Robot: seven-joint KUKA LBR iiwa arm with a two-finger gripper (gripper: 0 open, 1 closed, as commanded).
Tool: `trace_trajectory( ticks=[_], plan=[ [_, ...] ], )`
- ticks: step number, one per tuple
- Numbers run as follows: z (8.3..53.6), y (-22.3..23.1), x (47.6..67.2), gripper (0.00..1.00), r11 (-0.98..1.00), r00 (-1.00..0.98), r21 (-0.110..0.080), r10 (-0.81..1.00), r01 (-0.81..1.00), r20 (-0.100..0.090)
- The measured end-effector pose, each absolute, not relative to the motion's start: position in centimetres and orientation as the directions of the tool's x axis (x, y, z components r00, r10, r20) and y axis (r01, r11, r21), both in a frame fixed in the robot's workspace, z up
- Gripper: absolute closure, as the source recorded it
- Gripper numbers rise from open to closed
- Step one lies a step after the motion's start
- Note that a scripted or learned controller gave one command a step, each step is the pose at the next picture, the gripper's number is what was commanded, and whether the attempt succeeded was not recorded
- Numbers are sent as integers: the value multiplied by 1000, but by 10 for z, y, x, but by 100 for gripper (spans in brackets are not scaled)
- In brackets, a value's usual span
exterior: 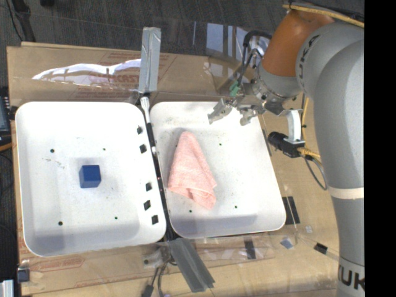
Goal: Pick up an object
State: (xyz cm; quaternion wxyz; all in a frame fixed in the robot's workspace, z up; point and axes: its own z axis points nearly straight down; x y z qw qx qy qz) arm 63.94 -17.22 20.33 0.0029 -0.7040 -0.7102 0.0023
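Two-finger metal gripper hangs over the right white bin's far edge, fingers spread apart, nothing between them. Crumpled pink cloth lies mid right bin. Small blue cube sits in left white bin.

Two shallow white bins, the left bin and the right bin, are sitting side by side, edges touching, on a brown cardboard-covered bench.
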Motion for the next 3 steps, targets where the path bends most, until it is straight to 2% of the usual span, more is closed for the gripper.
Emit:
trace_trajectory(
  ticks=[1, 2, 3],
  plan=[
    [91, -133, 631, 0, 128, -128, -2, 992, 992, 0],
    [92, -137, 563, 0, 204, -204, -3, 979, 979, 2],
    [90, -102, 545, 0, 338, -338, -4, 941, 941, 3]
  ],
)
